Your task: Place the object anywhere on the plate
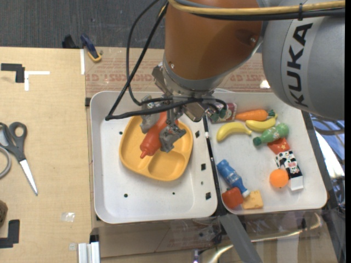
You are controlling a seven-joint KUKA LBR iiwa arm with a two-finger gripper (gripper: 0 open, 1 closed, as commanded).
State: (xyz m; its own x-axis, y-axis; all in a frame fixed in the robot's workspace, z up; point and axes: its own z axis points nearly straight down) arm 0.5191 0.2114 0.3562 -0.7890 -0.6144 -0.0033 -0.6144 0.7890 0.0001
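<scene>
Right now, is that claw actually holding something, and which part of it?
Yes: the gripper holds a red-orange toy hot dog near its upper end, above the yellow divided plate.

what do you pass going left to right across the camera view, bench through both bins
scissors → yellow plate with the red object on it → blue bottle → banana → green bottle → orange ball
</scene>
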